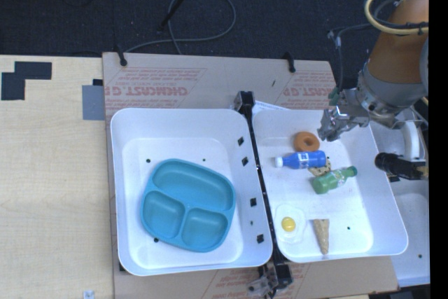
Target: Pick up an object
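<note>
The right bin (378, 220) holds several small things. A brown doughnut (306, 141) lies near its back. Just in front of it a blue bottle with a white cap (302, 160) lies on its side. A green bottle (332, 179) lies tilted beside that. A fried egg (288, 223) and a tan ice-cream cone (321, 234) rest near the front. My gripper (330, 129) hangs over the back right of this bin, just right of the doughnut, with nothing seen between its fingers.
The left bin (126, 150) holds a blue divided tray (188, 204). A black divider (253, 178) runs between the bins. Cardboard (210, 84) lies under both, and a wooden bench top (49, 185) stretches to the left.
</note>
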### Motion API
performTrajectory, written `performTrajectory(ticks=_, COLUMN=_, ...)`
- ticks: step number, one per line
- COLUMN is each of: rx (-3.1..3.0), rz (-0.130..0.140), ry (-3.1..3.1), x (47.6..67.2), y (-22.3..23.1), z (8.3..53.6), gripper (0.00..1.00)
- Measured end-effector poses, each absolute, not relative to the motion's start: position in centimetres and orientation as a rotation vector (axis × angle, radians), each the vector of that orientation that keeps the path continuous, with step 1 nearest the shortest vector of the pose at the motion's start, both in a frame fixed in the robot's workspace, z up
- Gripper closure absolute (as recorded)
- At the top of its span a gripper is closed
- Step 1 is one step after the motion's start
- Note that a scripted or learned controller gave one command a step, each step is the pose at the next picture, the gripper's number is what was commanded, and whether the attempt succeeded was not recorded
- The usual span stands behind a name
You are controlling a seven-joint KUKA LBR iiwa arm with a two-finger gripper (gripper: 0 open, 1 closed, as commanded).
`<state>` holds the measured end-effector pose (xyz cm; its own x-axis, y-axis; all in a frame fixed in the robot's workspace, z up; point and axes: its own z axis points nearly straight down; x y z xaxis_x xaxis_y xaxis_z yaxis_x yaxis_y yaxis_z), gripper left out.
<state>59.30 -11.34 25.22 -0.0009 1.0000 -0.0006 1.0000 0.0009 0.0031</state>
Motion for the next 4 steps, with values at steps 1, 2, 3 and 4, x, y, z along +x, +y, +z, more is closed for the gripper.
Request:
performTrajectory(ticks=1, rx=2.218, rz=-0.001, ry=2.228, x=60.4, y=-5.3, z=24.3, gripper=1.00)
performTrajectory(ticks=2, rx=2.221, rz=-0.004, ry=2.228, x=60.4, y=0.3, z=23.4, gripper=1.00)
performTrajectory(ticks=3, rx=2.220, rz=-0.004, ry=2.227, x=61.2, y=5.8, z=22.2, gripper=1.00)
performTrajectory(ticks=4, rx=2.219, rz=-0.003, ry=2.227, x=62.5, y=10.8, z=21.3, gripper=1.00)
